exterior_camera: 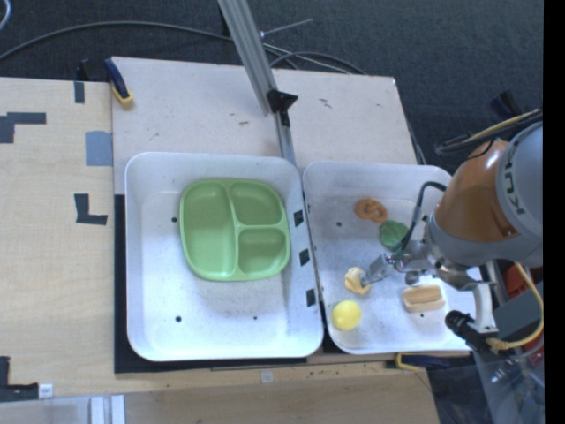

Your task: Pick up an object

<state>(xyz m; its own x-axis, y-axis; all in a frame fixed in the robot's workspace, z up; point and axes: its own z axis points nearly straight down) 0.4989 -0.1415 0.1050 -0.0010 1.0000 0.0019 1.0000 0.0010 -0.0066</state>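
Note:
The right bin holds several small items. An orange ring-shaped piece lies near its back, with a green lump just in front of it. A small pale yellow piece sits mid-bin, a yellow ball lies near the front edge, and a tan bread-like block is at the right. My gripper reaches in from the right, low over the bin. Its tip is just right of the pale yellow piece and below the green lump. The wrist hides part of the bin's right side.
The left bin holds a green divided plate. A grey metal pole slants over the bench behind the bins. Cables lie on the dark floor at the back, and a clamp sits at the board's far left corner.

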